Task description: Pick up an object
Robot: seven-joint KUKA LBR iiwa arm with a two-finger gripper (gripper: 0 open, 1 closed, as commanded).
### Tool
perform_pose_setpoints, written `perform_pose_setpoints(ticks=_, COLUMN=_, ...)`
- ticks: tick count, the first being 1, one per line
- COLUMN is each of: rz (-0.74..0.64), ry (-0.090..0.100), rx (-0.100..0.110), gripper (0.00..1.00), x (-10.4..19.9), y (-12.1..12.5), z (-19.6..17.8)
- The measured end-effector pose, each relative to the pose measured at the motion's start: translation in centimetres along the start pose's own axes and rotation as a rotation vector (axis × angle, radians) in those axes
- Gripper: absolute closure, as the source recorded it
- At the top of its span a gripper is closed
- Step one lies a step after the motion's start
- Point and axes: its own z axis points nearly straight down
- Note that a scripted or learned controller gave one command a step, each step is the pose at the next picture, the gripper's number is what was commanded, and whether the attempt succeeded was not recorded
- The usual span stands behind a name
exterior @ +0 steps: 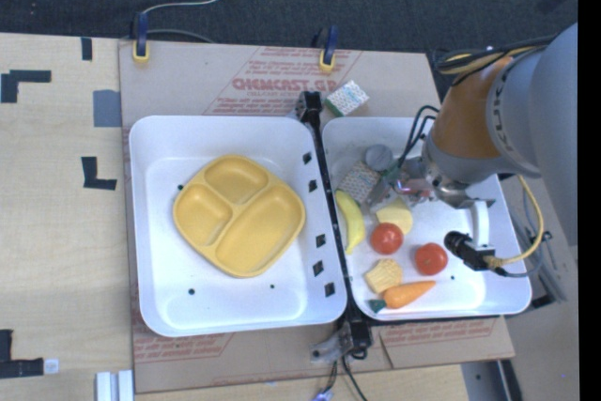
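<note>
Nearest the camera: the carrot (408, 294) lay at the near edge of the right bin (507, 300), well below the pincer (399, 188) and a little to its right in the camera view, its long axis running left-right with a slight tilt.

Pincer: it was low in the right bin, in the far-left part, under the orange band of the arm (474, 122). The arm hid much of it — I could not tell whether it was released or clenched, and nothing was seen held.

Thing most likely aimed at: my judgement is the pale yellow piece (394, 219), which lay just below the pincer, almost touching it in the view.

Other candidates near the pincer: the grey patterned piece (359, 183) just to its left, the grey round piece (378, 156) just above it.

A little further: the red tomato (386, 239) sat below the pale yellow piece, touching it or nearly so. The banana (350, 221) lay to the lower left against the bin wall, its long axis running away from the camera.

Apart from the pincer: the second tomato (431, 258) and the yellow corn-like piece (383, 275), both below.

Deciding relation: the nearest things were crowded close under the pincer — so the descent would need to be almost straight down, with little side travel.

Left bin (150, 202): it held the yellow divided plate (238, 214), well apart to the left.
</note>
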Motion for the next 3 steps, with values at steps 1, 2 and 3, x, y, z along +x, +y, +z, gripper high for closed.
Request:
perform_pose_setpoints(ticks=1, rz=0.000, ry=-0.002, rx=0.003, gripper=1.00, x=9.9, y=0.5, z=-8.8)
perform_pose_setpoints(ticks=2, rz=0.000, ry=-0.002, rx=0.004, gripper=1.00, x=15.9, y=-3.1, z=-12.9)
perform_pose_setpoints(ticks=3, rz=0.001, ry=-0.004, rx=0.005, gripper=1.00, x=17.1, y=1.9, z=-8.6)
